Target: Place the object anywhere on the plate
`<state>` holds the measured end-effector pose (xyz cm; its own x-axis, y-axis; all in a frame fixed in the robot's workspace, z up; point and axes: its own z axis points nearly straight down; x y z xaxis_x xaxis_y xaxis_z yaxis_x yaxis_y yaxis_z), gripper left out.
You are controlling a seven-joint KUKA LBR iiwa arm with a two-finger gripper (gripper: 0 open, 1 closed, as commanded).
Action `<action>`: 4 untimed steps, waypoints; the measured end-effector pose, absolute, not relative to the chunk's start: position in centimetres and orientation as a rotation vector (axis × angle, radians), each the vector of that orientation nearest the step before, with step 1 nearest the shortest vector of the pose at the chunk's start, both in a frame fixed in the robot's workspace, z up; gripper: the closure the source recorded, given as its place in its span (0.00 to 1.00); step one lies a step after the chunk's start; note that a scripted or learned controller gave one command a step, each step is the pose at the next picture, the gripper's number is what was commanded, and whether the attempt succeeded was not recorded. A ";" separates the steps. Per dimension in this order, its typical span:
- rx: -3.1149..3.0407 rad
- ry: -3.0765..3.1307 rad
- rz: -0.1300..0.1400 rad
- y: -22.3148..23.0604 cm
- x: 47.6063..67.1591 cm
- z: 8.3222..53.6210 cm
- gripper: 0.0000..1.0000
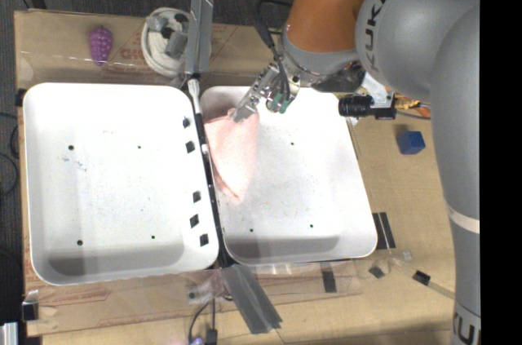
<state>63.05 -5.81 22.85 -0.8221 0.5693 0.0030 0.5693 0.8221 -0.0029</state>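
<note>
A pale pink plate (232, 149) lies in the right bin (326, 196), tilted against that bin's left wall beside the divider. My gripper (263, 103) hangs over the bin's far left corner, just above the plate's far edge. Its fingers are spread apart: the left fingertip (243, 112) reaches the plate's top rim, and the other one (282, 102) shows small green marks. I see nothing held between them. No loose object shows inside either bin.
The left bin (106, 188) sits beside the right one, with a dark divider strip (200, 180) between them. Behind the bins lie a purple item (100, 44) and a white round holder (165, 42). A blue block (412, 142) rests on the bench to the right.
</note>
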 end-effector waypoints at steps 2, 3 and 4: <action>0.001 -3.137 0.002 3.7 61.3 21.4 1.00; 0.010 -3.142 0.001 8.8 60.6 22.4 1.00; 0.009 -3.142 0.001 8.8 60.6 22.4 0.00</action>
